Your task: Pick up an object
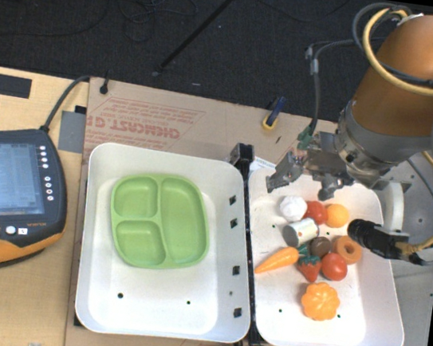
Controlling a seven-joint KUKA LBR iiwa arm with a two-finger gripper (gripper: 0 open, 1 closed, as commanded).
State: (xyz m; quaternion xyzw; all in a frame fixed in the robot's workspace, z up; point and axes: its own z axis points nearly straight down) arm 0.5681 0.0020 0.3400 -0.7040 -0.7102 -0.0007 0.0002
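Observation:
The right bin [371, 328] holds several toy foods in a cluster: a white bulb [292, 208], a red tomato [315, 212], an orange [337, 216], a grey can [300, 235], a brown doughnut [347, 250], a carrot [277, 260], a second red tomato [334, 266] and an orange pumpkin [320, 301]. My gripper [305, 185] hangs over the back of this bin, just above and behind the white bulb. Its two fingers stand apart, open, with nothing between them.
In the left bin [94, 287] lies a green divided plate [159, 220]. A black clip ridge [241, 236] runs between the bins. A teach pendant [5, 185] sits on the bench at the far left. The arm's orange band [418, 61] looms over the back right.

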